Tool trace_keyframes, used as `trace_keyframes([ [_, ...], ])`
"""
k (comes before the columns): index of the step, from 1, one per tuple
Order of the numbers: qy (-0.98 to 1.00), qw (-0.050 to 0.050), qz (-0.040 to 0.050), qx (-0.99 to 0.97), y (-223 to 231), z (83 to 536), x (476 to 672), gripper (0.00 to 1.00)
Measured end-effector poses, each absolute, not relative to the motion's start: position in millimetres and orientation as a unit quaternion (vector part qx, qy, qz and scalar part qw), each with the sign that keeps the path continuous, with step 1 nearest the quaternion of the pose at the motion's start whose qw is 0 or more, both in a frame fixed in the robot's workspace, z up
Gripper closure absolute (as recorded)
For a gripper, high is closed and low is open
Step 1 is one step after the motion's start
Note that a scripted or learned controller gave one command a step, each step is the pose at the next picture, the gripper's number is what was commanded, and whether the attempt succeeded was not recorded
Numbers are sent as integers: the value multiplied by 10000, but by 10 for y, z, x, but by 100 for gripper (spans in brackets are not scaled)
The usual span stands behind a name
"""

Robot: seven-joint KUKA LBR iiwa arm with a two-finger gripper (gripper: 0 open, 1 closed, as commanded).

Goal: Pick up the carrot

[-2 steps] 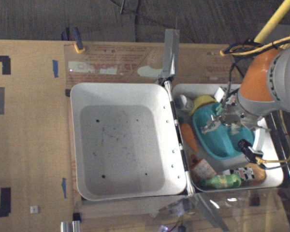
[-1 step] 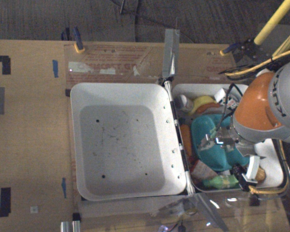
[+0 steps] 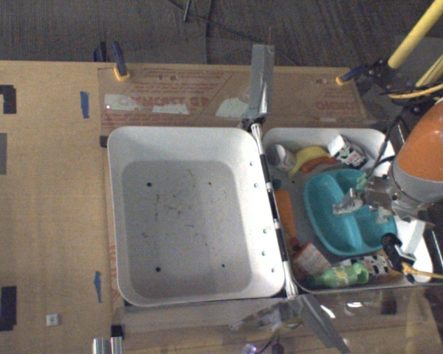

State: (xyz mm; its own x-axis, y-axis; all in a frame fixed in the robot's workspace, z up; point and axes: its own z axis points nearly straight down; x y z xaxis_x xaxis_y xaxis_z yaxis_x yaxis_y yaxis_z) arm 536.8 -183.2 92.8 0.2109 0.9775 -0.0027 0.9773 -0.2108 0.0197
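The carrot [image 3: 284,214] is a long orange piece lying along the left wall of the right bin [image 3: 369,134], just left of a teal bowl [image 3: 332,220]. My gripper [image 3: 348,202] hangs over the teal bowl in the middle of that bin, to the right of the carrot and apart from it. The grey arm with its orange band [image 3: 427,153] reaches in from the right and hides the bin's right side.
In the right bin, a yellow banana [image 3: 310,155], a white item [image 3: 280,153] and a small printed carton [image 3: 347,152] lie at the back. A green bottle [image 3: 340,275] and a red-and-white packet [image 3: 310,257] lie at the front. The left bin [image 3: 125,198] stands beside it.
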Motion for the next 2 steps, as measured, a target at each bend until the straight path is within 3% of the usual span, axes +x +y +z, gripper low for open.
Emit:
trace_keyframes([
  [1, 5894, -420, -254, 8063, -1847, 879, 6090, 0],
  [2, 5102, -36, -22, 8600, -1678, 923, 5887, 0],
])
